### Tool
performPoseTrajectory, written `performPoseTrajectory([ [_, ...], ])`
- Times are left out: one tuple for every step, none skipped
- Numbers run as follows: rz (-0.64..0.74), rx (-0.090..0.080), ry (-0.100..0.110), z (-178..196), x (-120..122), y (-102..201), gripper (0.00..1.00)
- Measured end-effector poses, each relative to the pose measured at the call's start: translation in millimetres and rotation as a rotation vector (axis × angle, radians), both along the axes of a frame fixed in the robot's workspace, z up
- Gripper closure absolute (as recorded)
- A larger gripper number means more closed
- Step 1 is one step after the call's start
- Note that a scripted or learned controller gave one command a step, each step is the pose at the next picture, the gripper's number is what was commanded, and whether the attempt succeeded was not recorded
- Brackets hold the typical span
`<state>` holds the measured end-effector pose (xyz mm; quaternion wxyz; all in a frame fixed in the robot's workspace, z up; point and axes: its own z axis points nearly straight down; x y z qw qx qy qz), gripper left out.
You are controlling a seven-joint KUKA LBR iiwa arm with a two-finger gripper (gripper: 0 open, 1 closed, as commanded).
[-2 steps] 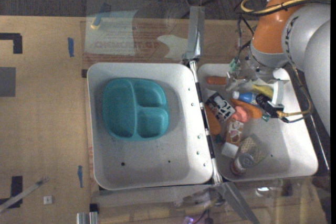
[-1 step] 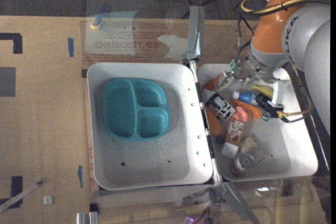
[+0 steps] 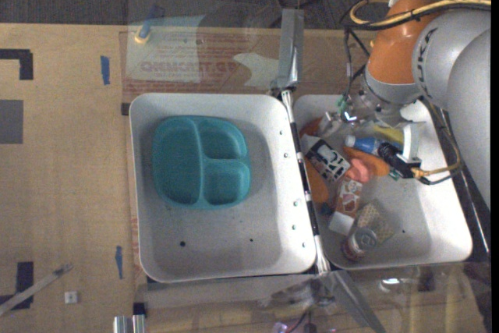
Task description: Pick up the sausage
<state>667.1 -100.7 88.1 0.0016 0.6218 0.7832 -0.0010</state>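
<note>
In the right bin (image 3: pixel 444 238), a reddish-brown stubby piece (image 3: pixel 348 199) that looks like the sausage lies in the clutter near the bin's middle left. It touches an orange item (image 3: pixel 368 165) above it and a pale block (image 3: pixel 341 223) below it. My gripper (image 3: pixel 345 118) hangs below the orange wrist band (image 3: pixel 394 58) over the bin's upper left part, above and apart from the sausage. It points down into the pile near a black-and-white item (image 3: pixel 330 161). Nothing is visibly held in it.
The left bin (image 3: pixel 226 246) holds a teal divided plate (image 3: pixel 202 160). The right bin also holds a can (image 3: pixel 359 243), a waffle-patterned piece (image 3: pixel 373 216), a blue and yellow item (image 3: pixel 377 141) and an orange piece (image 3: pixel 316 183) along the divider. A cable (image 3: pixel 425 171) trails from the arm.
</note>
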Motion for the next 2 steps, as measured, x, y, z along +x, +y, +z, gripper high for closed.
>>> performPoseTrajectory([
  [-0.003,0.003,-0.002,11,1,0,1.00],
  [0.050,0.003,-0.002,98,1,69,1.00],
])
